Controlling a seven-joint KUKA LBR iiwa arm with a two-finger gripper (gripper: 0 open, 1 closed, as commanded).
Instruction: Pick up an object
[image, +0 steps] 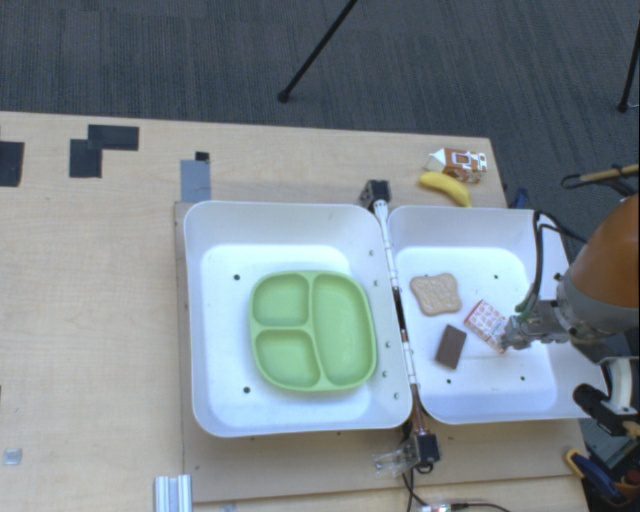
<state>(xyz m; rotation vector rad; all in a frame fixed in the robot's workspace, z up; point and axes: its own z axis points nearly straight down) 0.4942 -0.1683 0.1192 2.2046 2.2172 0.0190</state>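
In the right bin (470, 400) lie a tan slice of toast (436, 293), a dark brown block (451, 347) and a small red-and-white packet (484, 320). My gripper (512, 338) reaches in from the right and sits low at the packet's right edge, touching or nearly touching it. The grey arm with its orange band (605, 270) rises behind it at the right.
The left bin (215, 330) holds a green three-compartment plate (311, 331). Behind the right bin on the bench lie a banana (445, 187) and a small toy carton (458, 161). A black tripod leg crosses the carpet at the top.
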